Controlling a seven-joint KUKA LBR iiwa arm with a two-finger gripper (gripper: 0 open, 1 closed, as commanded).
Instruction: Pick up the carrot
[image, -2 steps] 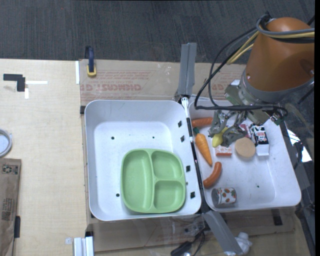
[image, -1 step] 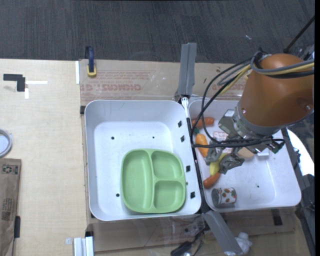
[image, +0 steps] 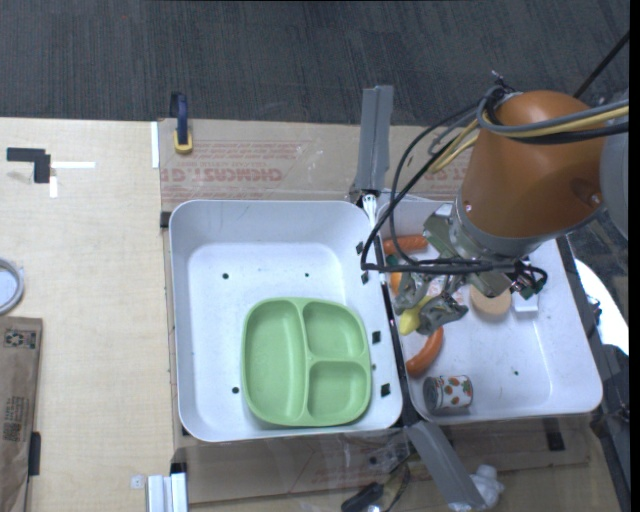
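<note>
In the right bin (image: 540, 370), an orange tapered piece that looks like the carrot (image: 425, 349) lies near the left wall, toward the front. A second orange-red piece (image: 406, 243) lies at the bin's back left, partly behind cables. The arm's orange band (image: 530, 165) hangs over the back of this bin and covers most of the wrist. My gripper (image: 438, 306) pokes out below it, just above and behind the carrot, among a yellow item (image: 410, 321) and greyish parts.
A green divided plate (image: 305, 362) lies in the left bin (image: 200, 300). A small printed can (image: 447, 392) lies at the right bin's front left. A tan round piece (image: 490, 303) sits beside a white tag under the arm. Black cables loop over the divider between the bins.
</note>
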